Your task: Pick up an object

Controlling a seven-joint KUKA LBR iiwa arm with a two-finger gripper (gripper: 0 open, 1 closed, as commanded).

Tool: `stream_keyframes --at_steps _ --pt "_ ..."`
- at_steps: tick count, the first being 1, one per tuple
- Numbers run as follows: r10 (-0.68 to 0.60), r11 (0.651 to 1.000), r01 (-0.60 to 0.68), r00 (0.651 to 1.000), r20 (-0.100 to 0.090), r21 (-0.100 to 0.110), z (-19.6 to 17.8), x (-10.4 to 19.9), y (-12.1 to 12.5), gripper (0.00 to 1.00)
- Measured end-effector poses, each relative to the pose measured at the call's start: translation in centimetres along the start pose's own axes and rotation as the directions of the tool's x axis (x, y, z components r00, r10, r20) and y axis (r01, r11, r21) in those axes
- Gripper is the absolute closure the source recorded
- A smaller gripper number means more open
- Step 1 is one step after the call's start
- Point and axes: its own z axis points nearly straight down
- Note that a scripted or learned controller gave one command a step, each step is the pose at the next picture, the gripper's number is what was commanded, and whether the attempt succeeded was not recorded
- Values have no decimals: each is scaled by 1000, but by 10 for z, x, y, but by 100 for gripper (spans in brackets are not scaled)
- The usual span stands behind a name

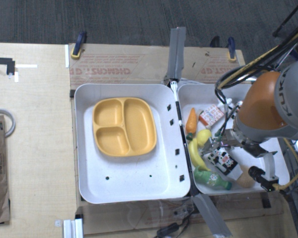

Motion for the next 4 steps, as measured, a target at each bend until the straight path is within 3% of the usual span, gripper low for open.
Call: stream_keyframes --at_steps 1,2,3,4 --pt "60 998 -60 998 0 0 0 -19 -41 0" --pt "62 998 -62 998 0 -2 -10 -20 -40 100" --pt "106 994 -106 994 2 1 -241 30 -34 100" --pt "250 968 -250 968 2 3 -175 75 -11 100"
